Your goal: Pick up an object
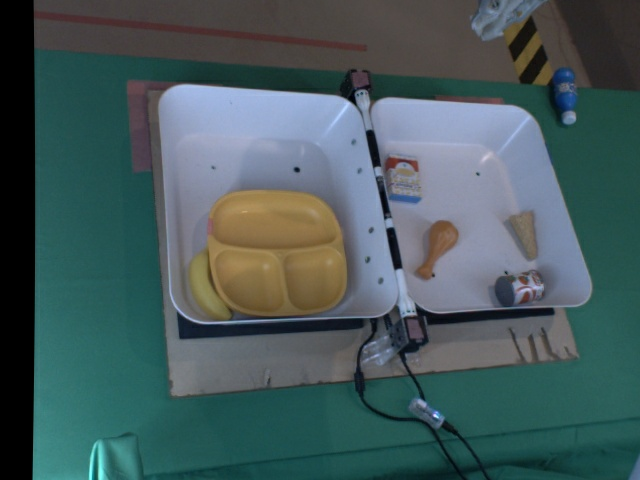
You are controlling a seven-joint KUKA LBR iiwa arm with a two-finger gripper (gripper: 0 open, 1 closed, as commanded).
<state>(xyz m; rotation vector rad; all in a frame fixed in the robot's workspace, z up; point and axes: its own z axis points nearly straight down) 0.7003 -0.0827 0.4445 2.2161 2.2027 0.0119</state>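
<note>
- The task names no single target, so take the brown plastic chicken drumstick (438,247) as your likeliest pick: it lies flat on the floor of the right white bin (545,148), well apart from everything else there.
- Relative to that drumstick, the small red-and-white carton (404,179) stands farther from you, near the divider; the tan ice-cream cone (524,233) lies to its right; the small red-labelled can (519,288) rests on its side in the near right corner.
- Across the divider from the drumstick, the left white bin (250,128) holds a yellow compartment tray (277,252) with a yellow banana (205,288) tucked against its left edge.
- The gripper (505,3) hangs well beyond the drumstick, past the bin's far rim at the picture's top; you cannot tell its state.
- You are at the very start: nothing is grasped. The next move calls for bringing the arm over the right bin, lining up across the drumstick's narrow shaft, then descending.
</note>
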